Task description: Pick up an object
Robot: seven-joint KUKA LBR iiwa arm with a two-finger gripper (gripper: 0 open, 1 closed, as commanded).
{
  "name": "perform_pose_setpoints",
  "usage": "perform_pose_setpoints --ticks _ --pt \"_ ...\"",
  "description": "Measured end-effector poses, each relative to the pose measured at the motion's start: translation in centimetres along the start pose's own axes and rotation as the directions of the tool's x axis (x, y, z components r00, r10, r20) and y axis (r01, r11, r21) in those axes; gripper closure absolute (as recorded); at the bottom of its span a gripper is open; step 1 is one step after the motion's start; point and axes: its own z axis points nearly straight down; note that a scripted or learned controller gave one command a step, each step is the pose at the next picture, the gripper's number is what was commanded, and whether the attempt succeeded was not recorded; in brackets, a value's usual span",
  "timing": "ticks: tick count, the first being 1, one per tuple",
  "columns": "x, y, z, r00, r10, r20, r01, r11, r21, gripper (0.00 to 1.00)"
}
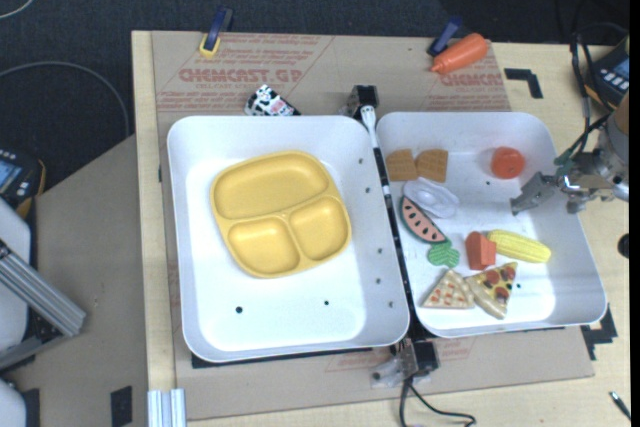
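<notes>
Grey end effector (545,195) hangs with fingers spread, holding nothing, above the right bin (570,290) near the corn (519,245).

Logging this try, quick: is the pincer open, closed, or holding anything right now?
Pincer: at the right bin's right edge, nothing visibly held; too small and blurred to tell whether open or closed.
</notes>
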Motion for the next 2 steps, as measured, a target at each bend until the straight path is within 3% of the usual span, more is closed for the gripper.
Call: perform_pose_setpoints --ticks 2 --pt "0.5 0.6 9.4 1.000 0.000 -0.001 0.000 1.000 0.000 0.00"
